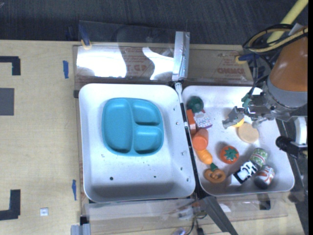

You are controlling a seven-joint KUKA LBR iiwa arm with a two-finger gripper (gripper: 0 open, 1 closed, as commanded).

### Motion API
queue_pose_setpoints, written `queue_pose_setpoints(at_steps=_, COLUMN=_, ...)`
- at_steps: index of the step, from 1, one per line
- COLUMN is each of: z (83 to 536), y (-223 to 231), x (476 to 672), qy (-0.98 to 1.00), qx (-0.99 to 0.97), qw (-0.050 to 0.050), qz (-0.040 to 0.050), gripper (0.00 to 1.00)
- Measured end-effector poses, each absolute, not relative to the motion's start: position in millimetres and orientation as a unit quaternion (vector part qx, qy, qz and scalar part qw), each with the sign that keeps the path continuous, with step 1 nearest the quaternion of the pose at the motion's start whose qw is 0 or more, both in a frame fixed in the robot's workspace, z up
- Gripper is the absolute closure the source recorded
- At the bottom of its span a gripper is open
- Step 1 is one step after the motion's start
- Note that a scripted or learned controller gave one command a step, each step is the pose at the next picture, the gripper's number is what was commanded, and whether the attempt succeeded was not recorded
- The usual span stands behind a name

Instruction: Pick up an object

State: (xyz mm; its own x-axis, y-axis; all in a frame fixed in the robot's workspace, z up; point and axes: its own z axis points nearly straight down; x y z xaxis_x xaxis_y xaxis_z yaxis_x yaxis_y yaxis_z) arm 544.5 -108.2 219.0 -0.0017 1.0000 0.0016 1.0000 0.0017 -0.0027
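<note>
My hand (243, 117) hangs spread over the right bin (279, 94), beside the pale disc (248, 133) near its right rim; closing now could catch nothing, or skid it away.

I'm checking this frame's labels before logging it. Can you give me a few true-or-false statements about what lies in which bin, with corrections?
1. The blue divided tray lies in the left bin. True.
2. The tomato-like toy lies in the left bin. False: it lies in the right bin.
3. The gripper is over the right bin. True.
4. The pale round disc rests on the blue tray. False: it lies in the right bin, beside the gripper.
</note>
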Motion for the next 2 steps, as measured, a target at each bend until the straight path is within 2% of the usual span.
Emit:
queue_pose_setpoints(at_steps=1, z=87.7, y=-95.0, x=523.4, qy=-0.715, qx=-0.699, qw=-0.004, qz=-0.0021, gripper=0.0)
queue_pose_setpoints(at_steps=2, z=98.8, y=-95.5, x=525.0, qy=-0.714, qx=-0.7, qw=-0.006, qz=-0.0038, gripper=1.0)
